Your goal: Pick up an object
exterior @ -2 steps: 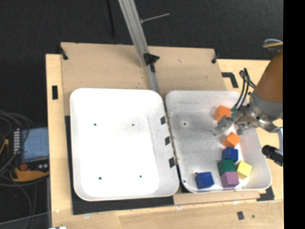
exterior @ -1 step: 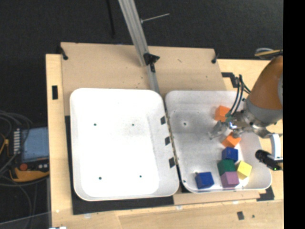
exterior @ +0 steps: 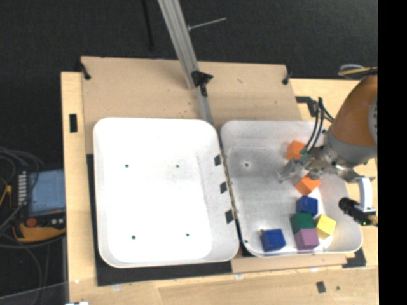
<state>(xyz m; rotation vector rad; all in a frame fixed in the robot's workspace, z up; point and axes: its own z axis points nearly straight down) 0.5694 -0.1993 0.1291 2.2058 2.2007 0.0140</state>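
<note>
Bench (exterior: 159,88): tan board bearing two shallow white bins side by side. Left bin (exterior: 159,189): bare floor with a few small dark dots. Right bin (exterior: 254,189): holds all the blocks, grouped toward its right half. Arm (exterior: 356,126): grey with an orange band, reaches in from the right and hangs over the right bin's upper right area. Gripper (exterior: 304,168): sits low between two orange blocks; whether the claw is apart or together cannot be told at this resolution, and nothing is visibly clamped. Upper orange block (exterior: 294,149): just beside the gripper, toward the back. Lower orange block (exterior: 308,185): just in front of the gripper, slightly tilted; judged the likeliest target. Further forward: blue cube (exterior: 306,205), green cube (exterior: 301,222), yellow cube (exterior: 325,225), purple cube (exterior: 306,238), packed close together; a second blue cube (exterior: 273,239) stands apart near the front wall. Handling judgement: the blocks look small, light and rigid, probably foam or wood, not fragile. Best grasped across two opposite flat faces; the tilted orange one may skid on the smooth bin floor.
</note>
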